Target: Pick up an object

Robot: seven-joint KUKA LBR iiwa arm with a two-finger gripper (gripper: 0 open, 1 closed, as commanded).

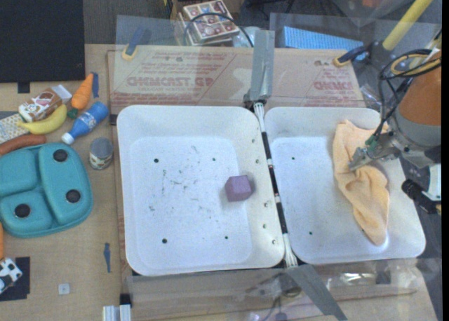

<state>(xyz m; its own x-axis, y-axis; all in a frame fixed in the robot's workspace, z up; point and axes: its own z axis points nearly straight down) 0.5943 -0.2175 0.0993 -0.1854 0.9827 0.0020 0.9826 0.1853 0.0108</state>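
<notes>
1. One fixed camera looked down at a slant from above the bench (98,67).
2. It stood fairly near, taking in both white bins (133,130) whole.
3. The arm (421,106) entered right of those bins.

Purple cube (238,188) in the left bin (140,137), end effector (360,158) at the yellow cloth (365,186) in the right bin (309,130).

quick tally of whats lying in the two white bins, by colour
purple: 1, the purple block in the left bin
yellow-orange: 1, the crumpled cloth in the right bin, with the gripper at its upper edge
total: 2
</notes>
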